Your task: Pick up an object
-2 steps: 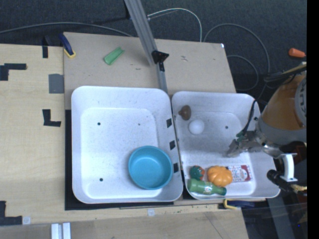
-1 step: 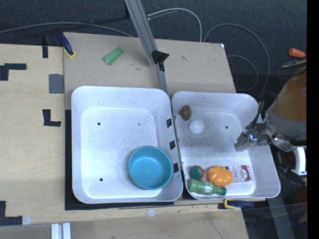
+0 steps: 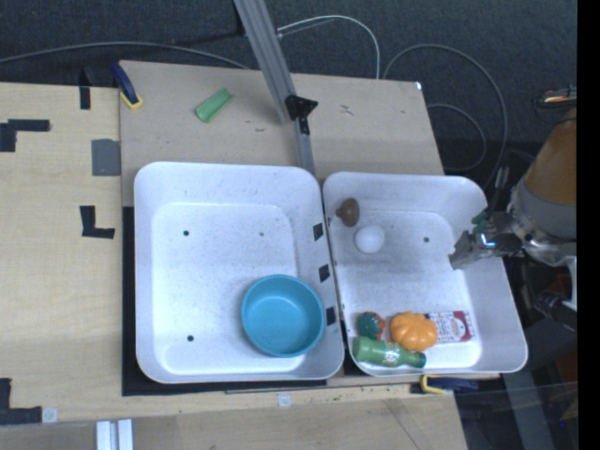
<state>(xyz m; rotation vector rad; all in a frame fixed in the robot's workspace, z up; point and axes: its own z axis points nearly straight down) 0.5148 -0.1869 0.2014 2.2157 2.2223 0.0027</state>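
Gripper (image 3: 466, 251) at right bin's (image 3: 487, 204) right rim, finger state indiscernible; round white ball (image 3: 369, 240), glossy blue bowl (image 3: 281, 314) lie apart.

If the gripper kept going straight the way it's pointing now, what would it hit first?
The gripper points left over the right bin's rim. The white ball looks first in line, though height is unclear.

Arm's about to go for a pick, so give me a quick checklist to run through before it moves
1. hand over the right bin rim: ok.
2. Hand's grip free of any object: cannot tell.
3. white ball lying apart from brown object: ok.
4. orange toy free of neighbours: not ok, green bottle touches it.
5. blue bowl in left bin, out of the way: ok.
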